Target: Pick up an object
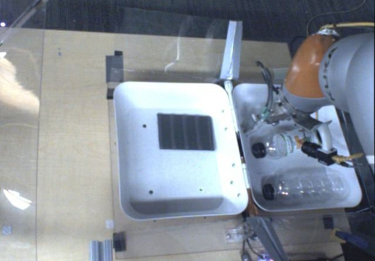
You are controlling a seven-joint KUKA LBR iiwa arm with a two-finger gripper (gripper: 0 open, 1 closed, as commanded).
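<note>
Two clear plastic bottles lie in the right bin (249,99). The smaller bottle (280,145) has a black cap pointing left and lies in the middle of the bin. A larger ribbed bottle (307,186), also black-capped, rests along the bin's near wall. My gripper (276,117) hangs below the orange band (307,72), low in the bin, just above and behind the smaller bottle. The wrist and its cables hide the gripper's lower end, and nothing is seen held in it.
The left bin (135,137) holds only a dark ribbed rectangle (186,131) on its floor. A metal divider post (230,55) rises between the bins at the back. The grey arm (351,72) covers the right bin's far right corner.
</note>
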